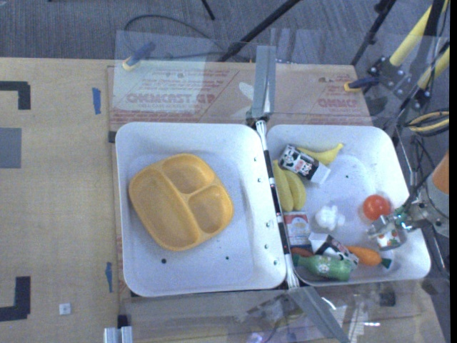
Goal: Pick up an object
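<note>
Gripper point(391, 233) sitting low at right bin's point(371, 138) right edge; finger spread and any hold cannot be told. Left bin point(136, 213) carrying yellow divided plate point(181, 201). Right bin holding bananas point(290, 189), tomato point(376, 206) just beside gripper, carrot point(365, 255).

Robotics lab: tripod legs point(285, 9), taped bench point(57, 191), white bins point(136, 141).

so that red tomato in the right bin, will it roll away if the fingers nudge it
Probably. The tomato looks round and smooth, so a side push would likely send it rolling. It sits on open bin floor, with nothing beside it to stop it. Its glossy skin may also slip from a pinch.
</note>
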Robot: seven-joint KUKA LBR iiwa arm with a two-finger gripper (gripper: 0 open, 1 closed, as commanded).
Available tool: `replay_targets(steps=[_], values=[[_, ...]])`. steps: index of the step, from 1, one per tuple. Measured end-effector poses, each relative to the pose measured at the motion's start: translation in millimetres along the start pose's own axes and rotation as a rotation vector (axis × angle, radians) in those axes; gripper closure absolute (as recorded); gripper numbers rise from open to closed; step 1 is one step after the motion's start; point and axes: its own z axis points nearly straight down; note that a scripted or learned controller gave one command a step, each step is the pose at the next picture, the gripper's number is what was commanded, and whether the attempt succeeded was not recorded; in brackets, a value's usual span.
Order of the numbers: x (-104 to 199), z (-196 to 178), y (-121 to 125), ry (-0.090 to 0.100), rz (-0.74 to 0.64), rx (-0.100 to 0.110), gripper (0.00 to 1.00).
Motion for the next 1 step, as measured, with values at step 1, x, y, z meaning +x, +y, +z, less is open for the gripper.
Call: replay_targets(steps=[1], values=[[79.9,-99.2,13.3,0.000,-0.081,0.000,1.00]])
